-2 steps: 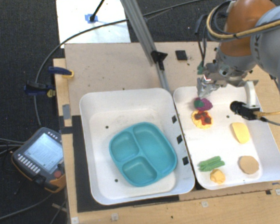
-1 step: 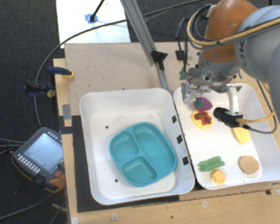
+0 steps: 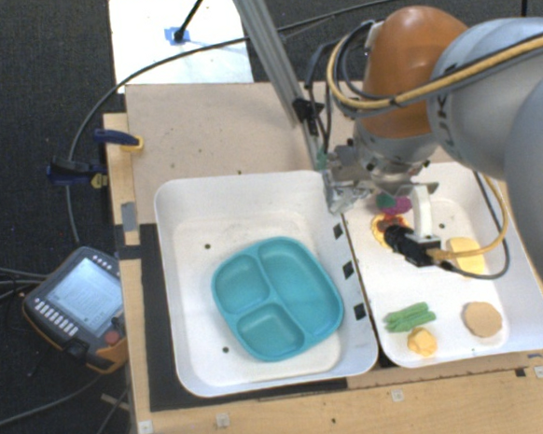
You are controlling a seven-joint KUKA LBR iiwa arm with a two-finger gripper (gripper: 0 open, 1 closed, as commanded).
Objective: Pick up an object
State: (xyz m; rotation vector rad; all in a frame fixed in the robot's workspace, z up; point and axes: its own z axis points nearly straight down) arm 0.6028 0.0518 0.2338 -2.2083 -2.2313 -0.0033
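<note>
Grey-and-orange arm over right bin (image 3: 533, 331), far-left corner | gripper (image 3: 382, 193) opening and hold: cannot tell | green piece (image 3: 409, 318), yellow piece (image 3: 422, 342), tan disc (image 3: 483, 318) along near edge | advised: centre over one isolated item, descend vertically, avoid neighbours.

The arm (image 3: 499, 81) is clad in smooth light-grey casing, and a rounded orange band (image 3: 408, 46) is seen just beside that casing, above the wrist. Yellow and black cables (image 3: 374, 96) are looped around the orange band. Below the band, a metallic grey wrist block (image 3: 379, 161) is fitted.
</note>
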